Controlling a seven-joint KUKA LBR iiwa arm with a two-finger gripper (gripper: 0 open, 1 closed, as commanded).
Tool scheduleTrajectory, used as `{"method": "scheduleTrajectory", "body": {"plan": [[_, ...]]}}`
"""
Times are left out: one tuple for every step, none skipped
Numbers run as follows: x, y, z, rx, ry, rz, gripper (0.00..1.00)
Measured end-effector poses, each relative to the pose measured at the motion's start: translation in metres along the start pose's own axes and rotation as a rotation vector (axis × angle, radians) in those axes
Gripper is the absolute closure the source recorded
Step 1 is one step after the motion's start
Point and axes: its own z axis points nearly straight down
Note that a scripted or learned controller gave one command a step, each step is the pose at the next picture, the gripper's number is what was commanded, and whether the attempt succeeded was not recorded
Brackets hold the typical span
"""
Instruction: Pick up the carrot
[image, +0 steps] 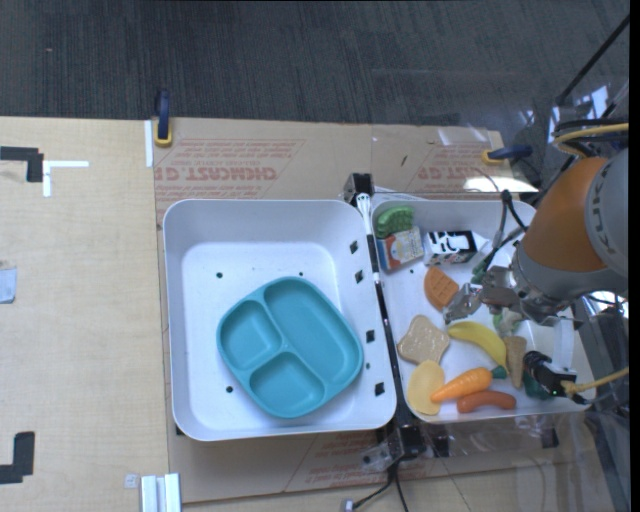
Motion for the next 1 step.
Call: {"method": "scheduleTrajectory", "body": {"plan": [[0.0206, -0.0597, 0.0069, -0.01, 0.002, -0.044, 0.0]]}}
